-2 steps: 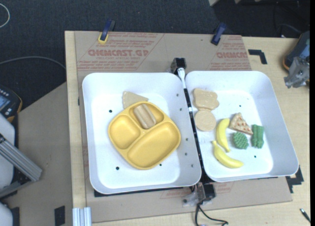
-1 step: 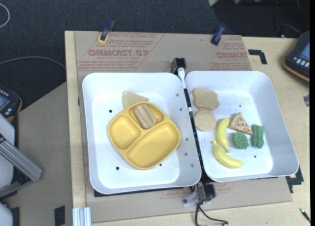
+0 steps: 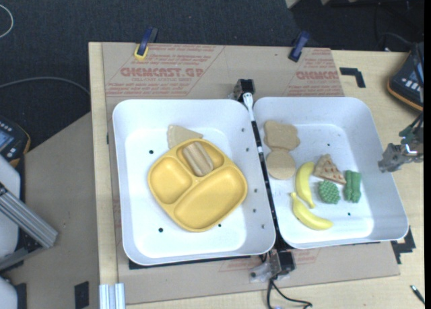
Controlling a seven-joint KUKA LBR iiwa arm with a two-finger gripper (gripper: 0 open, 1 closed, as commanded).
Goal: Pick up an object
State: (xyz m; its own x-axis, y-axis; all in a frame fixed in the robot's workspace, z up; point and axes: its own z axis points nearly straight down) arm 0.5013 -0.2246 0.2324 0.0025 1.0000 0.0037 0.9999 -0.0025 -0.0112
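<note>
The right bin (image 3: 350, 116) holds two tan bread-like pieces (image 3: 281, 135) (image 3: 281, 163), two yellow bananas (image 3: 305, 182) (image 3: 310, 215), a pizza slice (image 3: 329, 168), a green broccoli (image 3: 329, 193) and a green vegetable (image 3: 352, 186). In the left bin (image 3: 135, 166) a yellow divided plate (image 3: 202, 196) carries a brown sausage-like piece (image 3: 197, 157) in its back compartment. A pale tan slice (image 3: 179, 135) pokes out behind the plate. My gripper (image 3: 397, 155) shows as a small grey shape just outside the right bin's right rim, apart from every object.
Both bins rest on a cardboard-covered bench (image 3: 202, 65) held by clamps (image 3: 143, 44) (image 3: 299, 46) at the back. A black and orange device (image 3: 409, 79) sits at the far right. Cables and a bracket (image 3: 273, 270) lie at the front between the bins.
</note>
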